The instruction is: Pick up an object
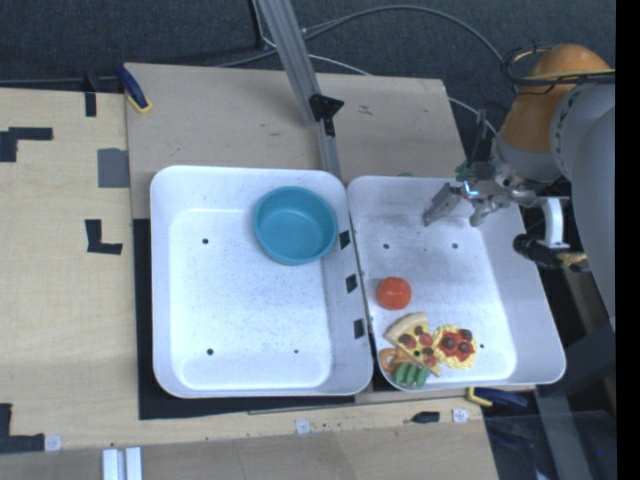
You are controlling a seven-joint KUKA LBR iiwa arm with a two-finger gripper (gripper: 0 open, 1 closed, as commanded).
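Note:
My gripper [458, 211] hangs over the upper right part of the right bin [520, 298], its two fingers spread open with nothing between them. An orange ball [394, 292] lies lower in that bin, well below and left of the gripper. At the bin's front edge sit a toy pizza slice [411, 335], a yellow piece with red spots [457, 346] and a small green toy [409, 373]. A blue bowl [294, 225] rests in the upper right corner of the left bin [200, 298].
A grey metal pole [300, 68] slants from the top of the view down to the gap between the bins. Black cables [420, 18] run across the dark floor behind the bench. The arm's grey body [590, 168] fills the right side.

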